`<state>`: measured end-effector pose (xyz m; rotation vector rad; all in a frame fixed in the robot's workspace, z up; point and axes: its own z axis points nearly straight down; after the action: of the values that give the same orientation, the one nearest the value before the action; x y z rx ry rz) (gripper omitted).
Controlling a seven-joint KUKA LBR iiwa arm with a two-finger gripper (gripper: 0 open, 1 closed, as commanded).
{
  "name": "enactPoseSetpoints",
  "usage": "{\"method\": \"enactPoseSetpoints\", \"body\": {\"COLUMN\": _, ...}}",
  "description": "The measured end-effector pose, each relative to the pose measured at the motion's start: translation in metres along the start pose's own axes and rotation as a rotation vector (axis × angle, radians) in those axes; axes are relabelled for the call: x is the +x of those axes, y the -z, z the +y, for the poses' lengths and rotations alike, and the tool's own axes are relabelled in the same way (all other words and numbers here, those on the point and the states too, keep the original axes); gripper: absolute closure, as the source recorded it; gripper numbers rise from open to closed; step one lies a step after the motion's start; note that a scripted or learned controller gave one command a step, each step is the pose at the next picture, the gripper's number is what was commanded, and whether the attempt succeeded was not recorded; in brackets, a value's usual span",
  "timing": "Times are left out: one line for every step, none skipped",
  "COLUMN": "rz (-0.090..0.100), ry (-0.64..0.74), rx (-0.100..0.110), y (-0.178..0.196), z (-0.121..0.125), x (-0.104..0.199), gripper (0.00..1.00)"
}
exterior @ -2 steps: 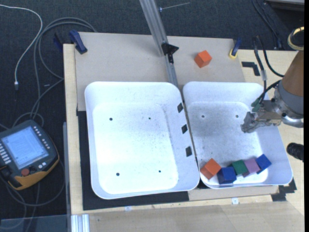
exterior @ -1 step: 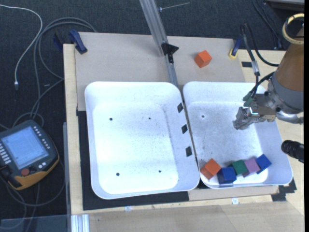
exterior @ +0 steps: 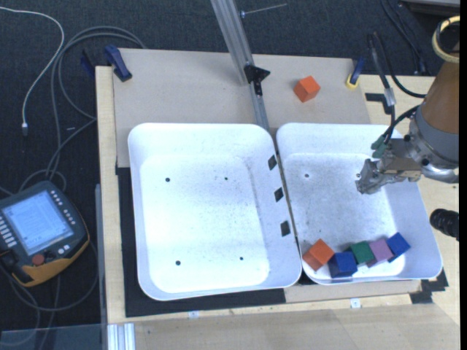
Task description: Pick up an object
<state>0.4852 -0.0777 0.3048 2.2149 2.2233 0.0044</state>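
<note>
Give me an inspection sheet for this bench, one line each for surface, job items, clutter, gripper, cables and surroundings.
Surface: tan bench board bearing a left white bin and a right white bin side by side, both speckled with dark marks.
Job items: orange block, two blue blocks, green block and purple block clustered along the right bin's near edge.
Clutter: another orange cube on the board behind the bins; blue clamps at the board's far corners.
Gripper: gripper over the right bin, apart from the blocks; finger state cannot be told.
Cables: loose leads on the floor at left.
Surroundings: dark carpet; teach pendant at left; metal pole.
</note>
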Motion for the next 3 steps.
{"method": "enactPoseSetpoints", "body": {"rz": -0.001, "ry": 0.001, "rx": -0.002, "y": 0.011, "z": 0.001, "x": 0.0, "gripper": 1.0}}
{"method": "enactPoseSetpoints", "body": {"rz": -0.002, "ry": 0.002, "rx": -0.004, "y": 0.021, "z": 0.002, "x": 0.0, "gripper": 1.0}}
{"method": "enactPoseSetpoints", "body": {"rz": -0.002, "ry": 0.003, "rx": -0.006, "y": 0.032, "z": 0.002, "x": 0.0, "gripper": 1.0}}
